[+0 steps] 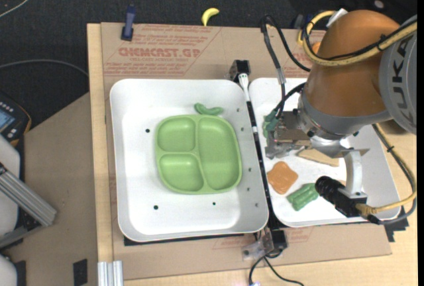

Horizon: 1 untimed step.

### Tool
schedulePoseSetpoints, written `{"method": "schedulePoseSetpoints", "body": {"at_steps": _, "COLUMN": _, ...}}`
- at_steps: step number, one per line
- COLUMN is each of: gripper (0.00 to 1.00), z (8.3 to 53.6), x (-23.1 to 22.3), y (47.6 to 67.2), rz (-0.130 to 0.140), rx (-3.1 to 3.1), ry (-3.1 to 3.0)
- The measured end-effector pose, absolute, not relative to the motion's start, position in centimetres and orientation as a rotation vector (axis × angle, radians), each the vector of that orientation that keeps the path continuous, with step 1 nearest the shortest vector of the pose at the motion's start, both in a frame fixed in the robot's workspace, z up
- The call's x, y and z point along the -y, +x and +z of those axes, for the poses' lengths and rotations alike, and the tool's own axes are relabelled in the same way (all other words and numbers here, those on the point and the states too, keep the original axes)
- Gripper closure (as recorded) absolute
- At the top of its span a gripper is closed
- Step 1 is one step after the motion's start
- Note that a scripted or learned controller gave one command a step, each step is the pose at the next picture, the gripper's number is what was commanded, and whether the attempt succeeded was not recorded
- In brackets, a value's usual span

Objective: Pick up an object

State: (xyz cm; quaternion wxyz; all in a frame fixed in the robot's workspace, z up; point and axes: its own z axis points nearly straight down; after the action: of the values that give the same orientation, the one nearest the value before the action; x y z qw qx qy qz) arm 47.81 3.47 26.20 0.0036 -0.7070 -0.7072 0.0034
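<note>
**Hand low over the right bin, small pieces scattered beneath it**

The grey and orange arm [351, 66] reaches in from the right and covers much of the right bin [291, 215]. Its hand [283, 137] hangs low over the left part of that bin, close to the wall shared with the left bin [132, 145]. From this angle I cannot tell whether the hand is spread or pressed together, and nothing can be seen pinched in it.

Four small things lie in the right bin. A teal thing [270, 124] sits just beside the hand on its left, against the bin's left wall, partly hidden by the hand. An orange piece [283, 178] lies flat below the hand, apart from it. A green piece [303, 196] lies just to the lower right of the orange piece, nearly touching it. A tan wedge [322, 158] pokes out from under the wrist, to the right of the orange piece.

The left bin holds a green plate [199, 153] shaped like an apple, with three compartments and a leaf at its top.

Both bins rest on a table [165, 53] with red lettering. A black clamp [240, 69] sits at the far end of the seam between the bins. A blue clip [128, 23] and a yellow thing [210, 14] lie at the table's far edge.
</note>
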Motion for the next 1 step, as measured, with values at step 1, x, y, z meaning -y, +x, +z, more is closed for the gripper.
{"method": "schedulePoseSetpoints", "body": {"at_steps": 1, "gripper": 1.00, "z": 34.17, "x": -10.76, "y": 47.99, "rz": -0.015, "rx": 2.235, "ry": -2.213}}
